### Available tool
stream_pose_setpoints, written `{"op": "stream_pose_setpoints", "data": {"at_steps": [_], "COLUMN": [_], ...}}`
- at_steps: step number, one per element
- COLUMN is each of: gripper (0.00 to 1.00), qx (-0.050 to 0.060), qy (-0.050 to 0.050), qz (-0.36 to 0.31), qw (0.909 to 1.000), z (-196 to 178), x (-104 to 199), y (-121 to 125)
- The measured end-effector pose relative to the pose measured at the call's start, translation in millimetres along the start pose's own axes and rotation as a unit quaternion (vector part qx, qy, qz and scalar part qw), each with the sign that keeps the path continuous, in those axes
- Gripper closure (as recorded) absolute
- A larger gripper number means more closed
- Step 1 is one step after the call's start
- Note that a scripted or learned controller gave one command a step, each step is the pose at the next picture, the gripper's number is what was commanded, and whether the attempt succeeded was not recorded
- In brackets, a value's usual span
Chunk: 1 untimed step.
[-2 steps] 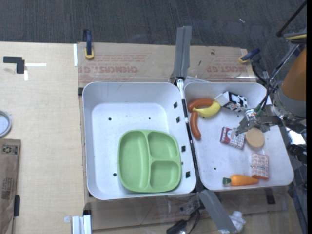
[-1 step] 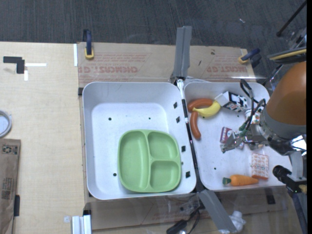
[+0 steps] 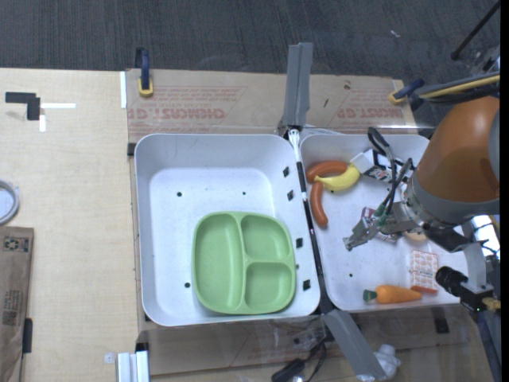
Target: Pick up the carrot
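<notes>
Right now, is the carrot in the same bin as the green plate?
No. The carrot lies at the near edge of the right bin, while the green plate sits in the left bin.

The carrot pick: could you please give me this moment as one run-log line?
carrot: lying at the right bin's near edge, not held | gripper: above the bin's middle, away from the carrot | banana, sausages: far corner

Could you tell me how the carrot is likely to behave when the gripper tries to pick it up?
The carrot looks stiff and rounded, so it may roll. Its taper could let it slip from a pinch. It lies near the right bin's front wall, probably crowding the gripper.
</notes>
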<state>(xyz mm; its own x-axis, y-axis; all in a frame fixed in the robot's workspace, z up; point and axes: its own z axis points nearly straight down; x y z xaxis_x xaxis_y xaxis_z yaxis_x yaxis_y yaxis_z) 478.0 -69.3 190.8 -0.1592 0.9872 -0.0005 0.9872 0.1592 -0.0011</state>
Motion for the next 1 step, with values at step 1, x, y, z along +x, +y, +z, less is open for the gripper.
{"op": "stream_pose_setpoints", "data": {"at_steps": [1], "gripper": [0.00], "qx": [0.001], "qy": [0.001], "qz": [-0.027], "qw": [0.9996], "z": [64.9], "x": [-52.3], "y": [-9.7]}}
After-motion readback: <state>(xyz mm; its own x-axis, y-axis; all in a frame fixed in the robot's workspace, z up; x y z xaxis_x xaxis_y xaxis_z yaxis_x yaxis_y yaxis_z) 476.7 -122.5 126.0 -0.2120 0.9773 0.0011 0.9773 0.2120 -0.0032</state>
